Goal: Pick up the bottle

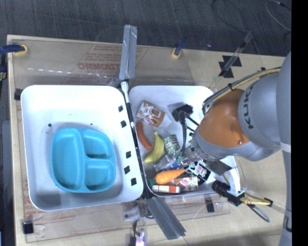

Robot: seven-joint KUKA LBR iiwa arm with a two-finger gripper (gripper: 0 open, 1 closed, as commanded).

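Crowding the right bin's (164, 92) near edge, the bottle (175, 188) lies beside the gripper (190, 160), grip state unclear.

Blue tray (83, 159); yellow banana (155, 148); orange carrot (169, 176)

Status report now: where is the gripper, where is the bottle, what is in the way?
Gripper low in right bin, fingers unclear. Bottle lying at bin's near edge. Carrot and banana crowd beside it.

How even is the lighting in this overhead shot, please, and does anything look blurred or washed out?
Camera view: the left bin is brightly lit, its white floor nearly washed out; the blue tray casts a soft shadow; small items under the arm in the right bin look soft and hard to resolve.
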